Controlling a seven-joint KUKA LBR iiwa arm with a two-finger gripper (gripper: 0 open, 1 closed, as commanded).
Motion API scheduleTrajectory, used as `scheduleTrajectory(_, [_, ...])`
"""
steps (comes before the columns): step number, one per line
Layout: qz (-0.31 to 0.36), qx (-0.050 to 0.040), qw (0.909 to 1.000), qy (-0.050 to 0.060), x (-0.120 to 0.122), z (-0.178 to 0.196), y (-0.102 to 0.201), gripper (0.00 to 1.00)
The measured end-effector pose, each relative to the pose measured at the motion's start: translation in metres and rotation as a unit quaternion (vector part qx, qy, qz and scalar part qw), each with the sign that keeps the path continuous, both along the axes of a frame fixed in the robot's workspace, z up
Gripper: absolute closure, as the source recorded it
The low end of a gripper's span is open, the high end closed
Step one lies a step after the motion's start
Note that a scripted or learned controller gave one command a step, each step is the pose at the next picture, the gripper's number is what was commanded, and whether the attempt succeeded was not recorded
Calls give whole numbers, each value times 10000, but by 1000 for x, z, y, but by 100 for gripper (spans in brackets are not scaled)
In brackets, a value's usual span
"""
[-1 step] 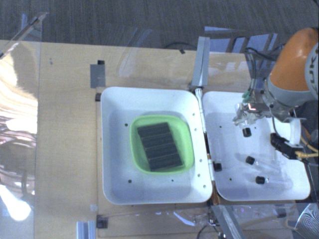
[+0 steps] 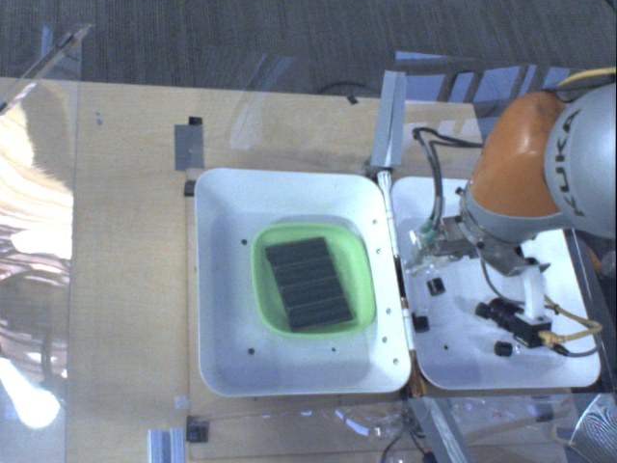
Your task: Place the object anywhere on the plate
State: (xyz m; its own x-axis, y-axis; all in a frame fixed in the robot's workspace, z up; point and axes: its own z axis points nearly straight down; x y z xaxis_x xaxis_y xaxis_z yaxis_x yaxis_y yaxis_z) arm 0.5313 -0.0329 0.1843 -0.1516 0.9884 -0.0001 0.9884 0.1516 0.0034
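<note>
Two shallow white bins side by side on one wooden bench (image 2: 116,287): left bin (image 2: 222,355) and right bin (image 2: 453,365). One green plate (image 2: 265,297) in the left bin, carrying one dark ribbed rectangular object (image 2: 308,283). One grey arm (image 2: 578,162) with one orange band (image 2: 516,157), over the right bin. Three small dark pieces on the right bin's floor, near the arm's cabling; kind too small to tell. One upright metal post (image 2: 388,123) behind the join of the bins.

Grey arm (image 2: 549,177) reaching from right, wrist bent down
</note>
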Motion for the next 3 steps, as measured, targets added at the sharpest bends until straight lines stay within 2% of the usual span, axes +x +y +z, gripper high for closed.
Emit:
scheduleTrajectory(1, [851,-1,9964,-13,5,1,68,100])
scheduleTrajectory(2, [849,-1,9964,-14,6,1,68,0])
scheduleTrajectory(3, [1637,-13,9865,-26,32,21,16,0])
